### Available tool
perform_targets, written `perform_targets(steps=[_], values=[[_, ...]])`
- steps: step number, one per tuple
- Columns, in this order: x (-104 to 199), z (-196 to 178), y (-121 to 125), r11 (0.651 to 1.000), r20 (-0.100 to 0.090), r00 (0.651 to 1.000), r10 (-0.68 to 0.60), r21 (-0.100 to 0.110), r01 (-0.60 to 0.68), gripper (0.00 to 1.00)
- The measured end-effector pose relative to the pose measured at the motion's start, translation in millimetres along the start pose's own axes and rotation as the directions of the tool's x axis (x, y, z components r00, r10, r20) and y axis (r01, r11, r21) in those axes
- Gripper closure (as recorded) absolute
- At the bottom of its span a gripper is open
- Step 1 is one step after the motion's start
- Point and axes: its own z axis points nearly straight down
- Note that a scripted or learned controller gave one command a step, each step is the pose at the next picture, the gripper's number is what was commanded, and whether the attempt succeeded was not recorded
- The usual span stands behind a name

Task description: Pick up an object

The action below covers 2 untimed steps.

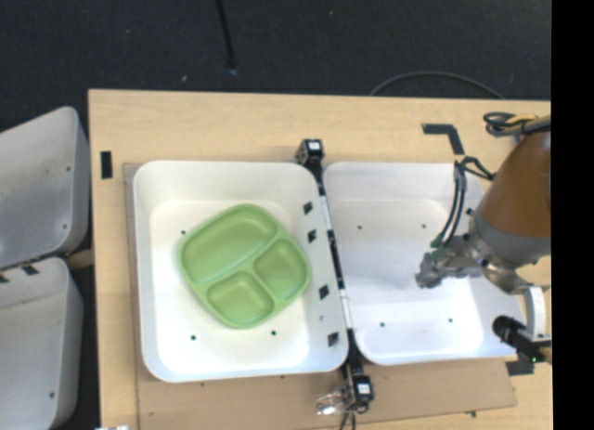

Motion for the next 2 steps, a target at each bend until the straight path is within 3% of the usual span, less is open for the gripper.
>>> perform_targets(steps=[1, 2], values=[[-1.7, -51.8, 2.3, 1.000, 0.001, 1.000, -0.016, -0.002, 0.016, 1.00], [49.7, -45.8, 11.2, 1.000, -0.003, 1.000, -0.017, 0.004, 0.017, 1.00]])
